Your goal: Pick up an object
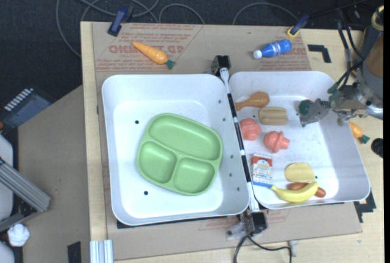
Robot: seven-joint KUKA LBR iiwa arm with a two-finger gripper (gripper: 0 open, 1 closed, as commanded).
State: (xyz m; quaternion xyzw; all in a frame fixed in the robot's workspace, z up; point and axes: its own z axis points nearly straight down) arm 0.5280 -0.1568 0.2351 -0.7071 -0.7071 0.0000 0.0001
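Several toys crowd the right bin point(341, 82); the gripper point(308, 112), at its three o'clock side, hovers beside the hot dog bun point(273, 115), probably lining up a grasp, whether spread or closed I cannot tell

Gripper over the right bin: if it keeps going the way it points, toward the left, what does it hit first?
Probably the hot dog bun, nearest to the left of the gripper. Height is unclear, so it might pass above.
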